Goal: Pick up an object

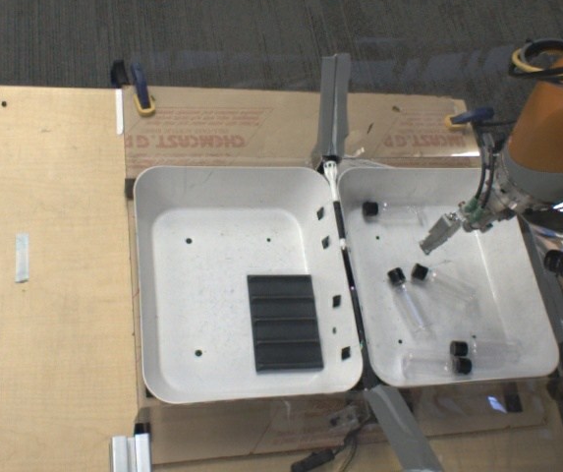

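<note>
My gripper [440, 234] hangs over the upper middle of the right bin [546, 352], slanting down-left from the orange-banded wrist [546, 126]. Several clear vials with black caps lie in that bin. One capped vial [405, 295] lies just below the gripper, and a second black cap [420, 272] sits beside it. Another cap [369, 207] rests near the bin's far left corner. Two more caps [460, 356] lie near the front wall. A black ridged block [284, 323] lies in the left bin [148, 264]. Nothing shows between the gripper's tips.
A grey metal divider [334, 106] stands upright between the bins at the back. Brown cardboard [222, 131] lies behind them, held by clamps [141, 91]. A wooden benchtop [45, 264] stretches to the left.
</note>
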You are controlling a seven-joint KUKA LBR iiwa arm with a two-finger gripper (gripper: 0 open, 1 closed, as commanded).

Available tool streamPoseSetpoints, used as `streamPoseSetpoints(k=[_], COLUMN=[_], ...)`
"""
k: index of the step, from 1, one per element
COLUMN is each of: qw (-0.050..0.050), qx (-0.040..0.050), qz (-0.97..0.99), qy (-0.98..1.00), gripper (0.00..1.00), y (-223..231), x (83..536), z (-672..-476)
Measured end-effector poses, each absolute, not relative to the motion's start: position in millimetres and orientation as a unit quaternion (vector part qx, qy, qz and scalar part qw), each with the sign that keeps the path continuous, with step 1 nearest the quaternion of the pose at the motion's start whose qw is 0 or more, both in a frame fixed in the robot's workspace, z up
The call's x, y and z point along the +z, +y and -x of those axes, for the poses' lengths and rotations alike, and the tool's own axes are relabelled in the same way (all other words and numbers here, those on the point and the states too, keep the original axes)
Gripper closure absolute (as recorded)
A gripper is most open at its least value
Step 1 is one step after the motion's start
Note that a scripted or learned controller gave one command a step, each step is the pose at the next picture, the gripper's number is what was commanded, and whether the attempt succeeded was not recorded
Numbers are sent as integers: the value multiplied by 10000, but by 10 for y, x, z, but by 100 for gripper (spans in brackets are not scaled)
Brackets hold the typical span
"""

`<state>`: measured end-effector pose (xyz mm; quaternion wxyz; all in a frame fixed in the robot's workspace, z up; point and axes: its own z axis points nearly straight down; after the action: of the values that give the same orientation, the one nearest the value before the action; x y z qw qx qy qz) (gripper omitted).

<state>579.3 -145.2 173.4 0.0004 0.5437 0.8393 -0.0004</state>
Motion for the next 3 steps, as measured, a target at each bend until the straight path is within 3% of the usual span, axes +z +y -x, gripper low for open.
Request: streamPoseSetpoints(k=[1, 2, 3], qw=[-5, 16, 28], qx=[-3, 4, 3], qz=[-5310, -5225, -5217], qy=[8473, 8526, 8531], gripper=[0, 0, 100], y=[-1376, -2219, -2219], x=[935, 931, 1025], z=[-5381, -5863, -5869])
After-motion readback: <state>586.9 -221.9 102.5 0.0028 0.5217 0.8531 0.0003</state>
